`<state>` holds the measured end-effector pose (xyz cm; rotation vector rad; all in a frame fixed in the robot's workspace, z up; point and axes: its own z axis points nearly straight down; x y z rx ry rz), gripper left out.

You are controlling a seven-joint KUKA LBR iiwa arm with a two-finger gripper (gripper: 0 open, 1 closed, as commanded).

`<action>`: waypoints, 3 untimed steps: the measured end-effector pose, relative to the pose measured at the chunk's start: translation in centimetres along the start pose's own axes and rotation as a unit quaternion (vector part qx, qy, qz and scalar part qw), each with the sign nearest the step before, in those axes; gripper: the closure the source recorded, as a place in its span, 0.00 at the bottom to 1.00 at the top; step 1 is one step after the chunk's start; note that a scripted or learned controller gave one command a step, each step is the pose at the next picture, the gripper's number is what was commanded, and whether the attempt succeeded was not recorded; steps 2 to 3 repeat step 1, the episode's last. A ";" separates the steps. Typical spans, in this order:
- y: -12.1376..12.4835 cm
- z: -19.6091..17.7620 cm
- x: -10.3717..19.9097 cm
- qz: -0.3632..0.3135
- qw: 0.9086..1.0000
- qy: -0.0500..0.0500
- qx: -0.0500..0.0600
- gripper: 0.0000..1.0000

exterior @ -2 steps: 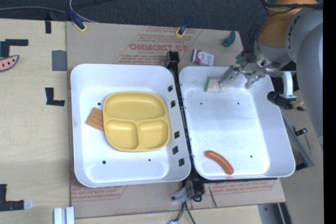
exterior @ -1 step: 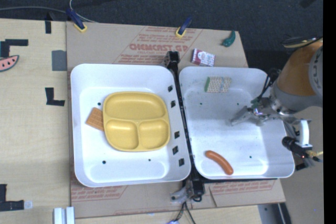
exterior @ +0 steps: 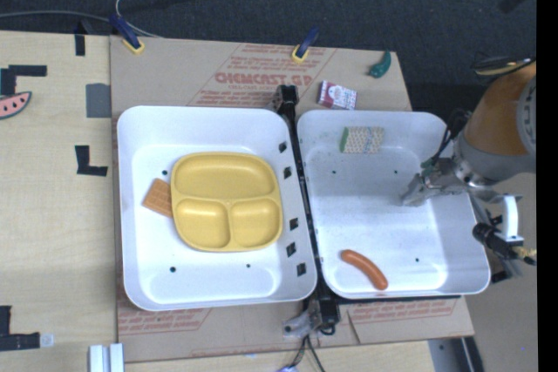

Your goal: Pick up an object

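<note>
**Q:** Camera view — what is the status of the pick?

**A:** Not yet done, as far as the frame shows. The gripper point(exterior: 417, 192) sits low over the right bin point(exterior: 453, 270), near that bin's right wall, with the arm point(exterior: 497, 122) entering from the right. Nothing is visible between the fingers; whether they are spread or pressed together cannot be told at this angle.

**Q:** Where are the candidate objects?

**A:** In the right bin: a sausage-like orange piece point(exterior: 364, 268) lying near the near wall, well apart from the gripper, and a small green-and-tan patterned item point(exterior: 362, 139) close to the far wall. In the left bin point(exterior: 139, 274): a yellow divided tray point(exterior: 228, 199) at centre, with a tan wafer-like piece point(exterior: 158, 198) tucked against its left edge.

**Q:** What remains?

**A:** Judged from this frame, the whole grasp — travel to a target, descent, closure, lift.

**Q:** Clearances?

**A:** The right bin floor is largely open between the gripper and the orange piece, so lateral travel looks unobstructed. The orange piece lies close to the near wall; a descent there leaves little margin on that side. The patterned item has the same limit at the far wall. The black clips point(exterior: 292, 226) along the divider between bins mark the left boundary.
</note>
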<state>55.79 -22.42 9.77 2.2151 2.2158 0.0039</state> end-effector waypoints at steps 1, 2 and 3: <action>0.0 0.0 0.1 -0.001 1.000 0.001 0.001 0.00; 0.0 0.0 0.1 -0.001 1.000 0.001 0.001 0.00; 0.0 0.0 0.1 -0.001 1.000 0.001 0.001 0.00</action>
